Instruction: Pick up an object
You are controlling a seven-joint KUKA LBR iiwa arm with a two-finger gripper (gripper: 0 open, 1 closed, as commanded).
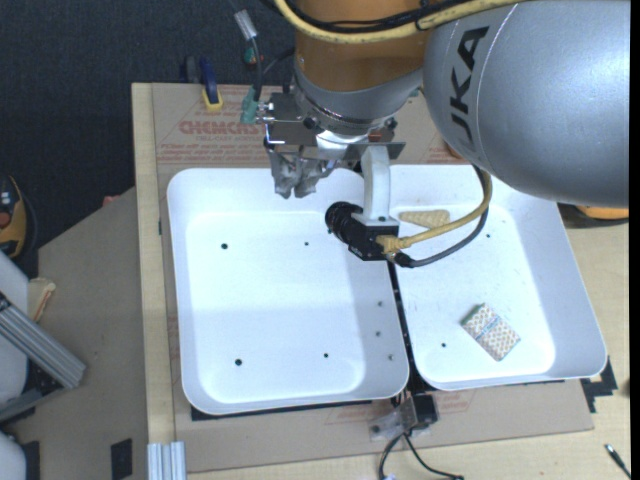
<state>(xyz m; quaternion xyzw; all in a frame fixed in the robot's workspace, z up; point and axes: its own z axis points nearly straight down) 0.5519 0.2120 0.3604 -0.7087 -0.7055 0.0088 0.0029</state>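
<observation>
- Left bin (pixel 270 308): bare white floor, a few dark dots on it.
- Gripper (pixel 297 183) hangs over the left bin's far edge, near the top middle; can't tell if it's released or clenched, nothing seen in it.
- Right bin (pixel 560 298): tan flat piece (pixel 423 216) at the far side, partly behind the cable.
- Patterned small packet (pixel 491 330) lies near the right bin's front, well apart from the gripper.

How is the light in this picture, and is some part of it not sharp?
In the camera view, the left bin is bright in front, with soft shadow across its back half under the arm; the arm, close to the lens, looks blurred, while the small patterned packet in the right bin is sharp.
</observation>
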